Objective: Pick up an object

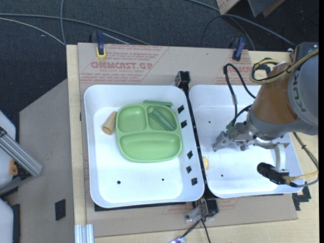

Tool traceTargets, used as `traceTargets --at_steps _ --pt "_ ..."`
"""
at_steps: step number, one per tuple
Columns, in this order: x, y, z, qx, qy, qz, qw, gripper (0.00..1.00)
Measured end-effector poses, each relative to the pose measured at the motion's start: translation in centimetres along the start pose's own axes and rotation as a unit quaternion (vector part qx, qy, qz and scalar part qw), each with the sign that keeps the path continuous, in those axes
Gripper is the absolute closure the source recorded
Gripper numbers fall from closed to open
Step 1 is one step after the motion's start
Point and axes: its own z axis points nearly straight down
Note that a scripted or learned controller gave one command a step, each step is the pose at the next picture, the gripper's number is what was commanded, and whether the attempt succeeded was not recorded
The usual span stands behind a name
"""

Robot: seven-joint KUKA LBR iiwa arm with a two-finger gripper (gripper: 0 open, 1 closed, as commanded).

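Observation:
In the left bin (147, 186) lies a green divided plate (149, 146). A darker green piece (163, 118) rests in the plate's upper right compartment. A tan cone (108, 123) lies just left of the plate. A small yellowish object (205, 162) sits at the left edge of the right bin (223, 184). My gripper (218, 142) hangs low over the right bin's middle, pointing left, a short way above and to the right of the yellowish object. I see nothing held in it.
A black divider with clips (188, 135) runs between the two bins. Black cables (230, 95) drape over the right bin's far side. A black part of the arm (271, 173) hangs near the right bin's front rim. Cardboard (126, 59) lies under both bins.

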Motion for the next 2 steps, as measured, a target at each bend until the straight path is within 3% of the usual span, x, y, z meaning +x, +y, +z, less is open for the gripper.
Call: traceTargets --at_steps 1,2 --pt "-0.1 0.1 -1.4 -0.003 -0.001 0.001 1.0 1.0" --pt "-0.8 -0.5 -6.9 -0.006 -0.002 0.001 1.0 1.0"
